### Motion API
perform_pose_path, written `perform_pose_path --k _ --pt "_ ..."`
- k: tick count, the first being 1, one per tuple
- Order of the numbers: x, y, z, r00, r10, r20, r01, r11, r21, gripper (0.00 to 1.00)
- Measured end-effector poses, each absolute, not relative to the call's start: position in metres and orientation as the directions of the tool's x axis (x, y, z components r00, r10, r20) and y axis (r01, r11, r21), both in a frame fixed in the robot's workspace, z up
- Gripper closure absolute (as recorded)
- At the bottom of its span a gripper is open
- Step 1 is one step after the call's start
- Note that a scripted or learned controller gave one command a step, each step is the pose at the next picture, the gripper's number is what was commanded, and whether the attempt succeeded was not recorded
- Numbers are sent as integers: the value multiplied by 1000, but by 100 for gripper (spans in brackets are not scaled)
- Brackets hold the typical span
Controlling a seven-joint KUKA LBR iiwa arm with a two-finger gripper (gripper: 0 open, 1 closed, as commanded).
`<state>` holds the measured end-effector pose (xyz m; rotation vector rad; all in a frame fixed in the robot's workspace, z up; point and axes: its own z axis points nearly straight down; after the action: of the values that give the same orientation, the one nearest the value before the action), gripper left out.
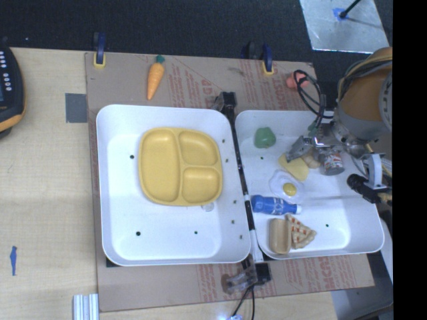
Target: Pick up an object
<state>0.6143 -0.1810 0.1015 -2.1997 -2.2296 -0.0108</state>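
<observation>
On the far left of the surface (47,179) you have nothing in play; a toy carrot (155,77) lies above the bins on the brown board. Moving right, the left bin (117,242) carries a yellow divided plate (180,165), untouched. The right bin (363,235) is where your candidates lie: a green piece (265,137) near the top, a pale yellow piece (297,169) below it, a fried egg (287,187), a blue bottle (273,205) on its side, and a bread slice (279,235) beside a pizza wedge (301,233). At the right, the gripper (300,153) sits low over the pale yellow piece, seemingly touching it. You cannot tell from this view whether the jaws stand wide or narrow, nor whether anything is between them. Judgement: approach made, grasp unconfirmed, lift outstanding.
</observation>
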Motion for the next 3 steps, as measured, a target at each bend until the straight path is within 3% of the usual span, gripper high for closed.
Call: perform_pose_path --k 1,2,3 --pt "579 -123 96 -8 1000 -7 1000 8 8 0" --pt "582 -128 110 -3 1000 -10 1000 3 13 100" --pt "566 -80 197 -8 1000 2 1000 8 2 100"
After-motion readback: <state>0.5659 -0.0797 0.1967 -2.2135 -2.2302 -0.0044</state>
